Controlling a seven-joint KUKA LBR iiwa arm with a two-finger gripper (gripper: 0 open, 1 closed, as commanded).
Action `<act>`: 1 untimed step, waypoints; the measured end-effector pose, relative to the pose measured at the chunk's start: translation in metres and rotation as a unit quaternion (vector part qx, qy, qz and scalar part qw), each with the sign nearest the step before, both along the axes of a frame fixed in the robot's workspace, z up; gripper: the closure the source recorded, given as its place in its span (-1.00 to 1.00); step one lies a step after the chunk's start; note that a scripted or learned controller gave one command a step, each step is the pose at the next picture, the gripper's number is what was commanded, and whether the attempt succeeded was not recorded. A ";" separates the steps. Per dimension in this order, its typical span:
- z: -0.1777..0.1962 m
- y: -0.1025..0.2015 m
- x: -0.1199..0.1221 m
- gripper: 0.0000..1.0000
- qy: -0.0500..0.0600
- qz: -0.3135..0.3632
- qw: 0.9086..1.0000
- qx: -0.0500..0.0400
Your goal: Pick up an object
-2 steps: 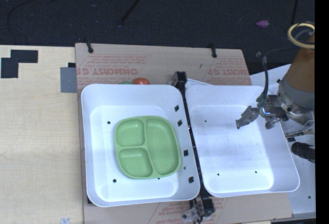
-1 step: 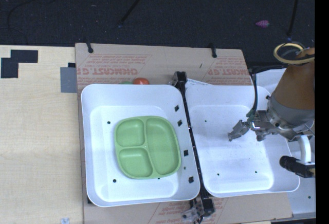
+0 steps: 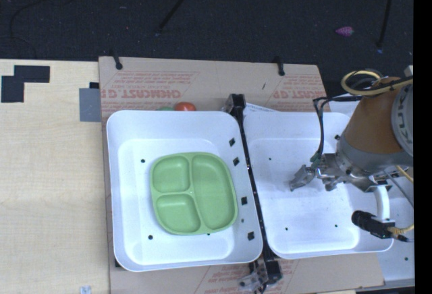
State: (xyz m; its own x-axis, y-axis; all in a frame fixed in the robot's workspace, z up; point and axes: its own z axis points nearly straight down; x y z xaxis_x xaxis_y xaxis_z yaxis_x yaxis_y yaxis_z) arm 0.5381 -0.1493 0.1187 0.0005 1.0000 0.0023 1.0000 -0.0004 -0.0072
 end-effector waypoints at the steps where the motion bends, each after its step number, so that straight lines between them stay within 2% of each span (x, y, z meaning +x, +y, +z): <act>1: -0.032 0.001 0.000 -1.00 -0.002 0.000 1.000 -0.001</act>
State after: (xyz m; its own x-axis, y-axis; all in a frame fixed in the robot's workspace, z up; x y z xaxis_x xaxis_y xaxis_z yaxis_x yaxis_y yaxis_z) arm 0.5381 -0.1485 0.0866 0.0014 1.0000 0.0008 1.0000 -0.0014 -0.0027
